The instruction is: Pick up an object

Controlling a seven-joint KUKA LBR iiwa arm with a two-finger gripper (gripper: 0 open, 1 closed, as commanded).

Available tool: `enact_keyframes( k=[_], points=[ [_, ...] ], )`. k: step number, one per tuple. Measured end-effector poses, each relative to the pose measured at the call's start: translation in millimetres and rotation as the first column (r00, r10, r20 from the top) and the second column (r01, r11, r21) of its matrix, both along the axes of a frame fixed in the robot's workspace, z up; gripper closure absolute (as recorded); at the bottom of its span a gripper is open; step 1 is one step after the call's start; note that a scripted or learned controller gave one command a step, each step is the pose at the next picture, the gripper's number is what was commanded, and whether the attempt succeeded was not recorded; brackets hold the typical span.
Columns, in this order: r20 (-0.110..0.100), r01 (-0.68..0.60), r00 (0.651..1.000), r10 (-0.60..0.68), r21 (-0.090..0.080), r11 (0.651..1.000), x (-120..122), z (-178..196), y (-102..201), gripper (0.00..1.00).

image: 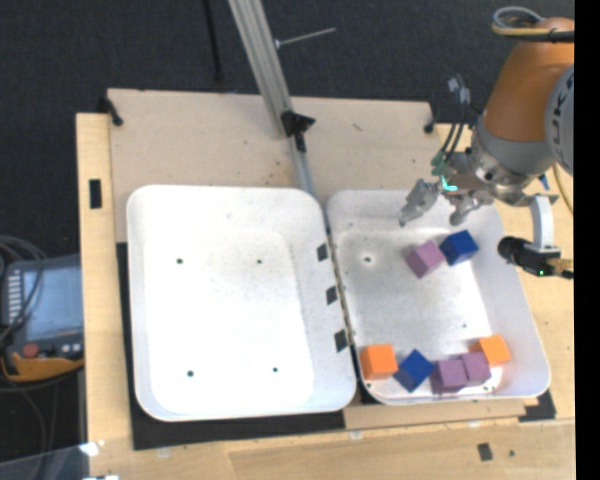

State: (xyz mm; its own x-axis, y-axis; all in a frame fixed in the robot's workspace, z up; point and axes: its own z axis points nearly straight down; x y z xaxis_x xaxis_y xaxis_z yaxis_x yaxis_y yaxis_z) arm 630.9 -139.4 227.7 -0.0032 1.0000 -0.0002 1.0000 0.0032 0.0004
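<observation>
Camera view: no legible writing anywhere.

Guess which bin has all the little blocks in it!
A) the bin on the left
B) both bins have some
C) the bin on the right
C: every small block, such as the purple cube and the blue cube just below the pincer, lies in the shallow white bin on the right, with more orange, blue and purple ones along its near edge.
</observation>
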Motion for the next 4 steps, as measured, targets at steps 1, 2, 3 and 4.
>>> enact_keyframes(
  k=[1, 2, 3, 4],
  points=[
    [-0.005, 0.003, 1.000, -0.003, -0.002, 1.000, 0, -62, 3, 0.00],
    [0.007, 0.005, 1.000, -0.005, -0.006, 1.000, 3, -98, -2, 0.00],
    [0.020, 0.007, 1.000, -0.007, -0.006, 1.000, 7, -100, -2, 0.00],
    [0.026, 0.010, 1.000, -0.010, -0.008, 1.000, 8, -90, -4, 1.00]
  ],
)
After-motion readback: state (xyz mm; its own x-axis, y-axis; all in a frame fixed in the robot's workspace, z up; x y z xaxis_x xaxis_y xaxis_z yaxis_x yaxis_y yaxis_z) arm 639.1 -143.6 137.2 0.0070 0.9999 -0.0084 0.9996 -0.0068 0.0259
